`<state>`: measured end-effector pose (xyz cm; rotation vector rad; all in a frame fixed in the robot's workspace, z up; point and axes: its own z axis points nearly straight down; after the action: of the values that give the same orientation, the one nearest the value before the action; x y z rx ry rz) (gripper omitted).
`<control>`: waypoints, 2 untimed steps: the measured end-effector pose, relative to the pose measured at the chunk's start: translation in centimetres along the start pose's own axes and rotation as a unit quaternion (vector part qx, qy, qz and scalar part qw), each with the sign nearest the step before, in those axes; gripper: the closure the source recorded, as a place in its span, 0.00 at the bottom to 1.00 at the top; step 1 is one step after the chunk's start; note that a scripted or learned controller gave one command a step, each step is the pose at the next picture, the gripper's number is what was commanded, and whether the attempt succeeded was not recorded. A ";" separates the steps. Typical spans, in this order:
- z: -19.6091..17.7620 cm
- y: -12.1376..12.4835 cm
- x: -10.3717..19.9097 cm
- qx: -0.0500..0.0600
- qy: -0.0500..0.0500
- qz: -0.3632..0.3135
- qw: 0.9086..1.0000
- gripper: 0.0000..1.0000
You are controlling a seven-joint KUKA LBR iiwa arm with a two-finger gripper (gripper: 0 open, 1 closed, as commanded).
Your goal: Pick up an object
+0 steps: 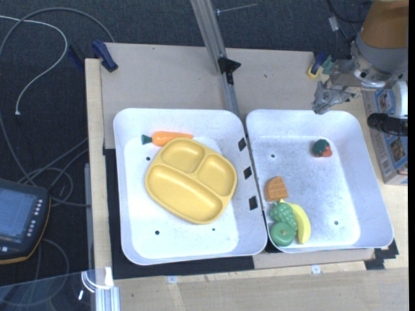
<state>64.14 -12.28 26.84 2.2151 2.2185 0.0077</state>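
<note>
The gripper (326, 102) hangs over the far rim of the right bin (363, 173), near its upper corner, at the end of the grey arm (382, 31) reaching in from the right. Its dark fingertips look close together with nothing between them, though the view is too small to be sure. Nearest it in that bin lies a small red and green toy (321, 148). By the near left corner sit a cracker (277, 188), green grapes (283, 212), a banana (300, 223) and a green apple (281, 232). The left bin (130, 173) holds a yellow divided plate (191, 180) and a carrot (170, 137) just beyond it.

Dark carpet floor (39, 148) (cables (45, 37) strewn), wooden bench (162, 70).
</note>
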 end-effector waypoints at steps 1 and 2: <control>1.6 -2.7 4.3 0.006 0.002 -0.001 1.000 1.00; 1.4 -5.6 7.9 0.006 0.002 -0.001 1.000 1.00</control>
<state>58.56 -4.36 25.41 2.2205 2.2294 -0.0015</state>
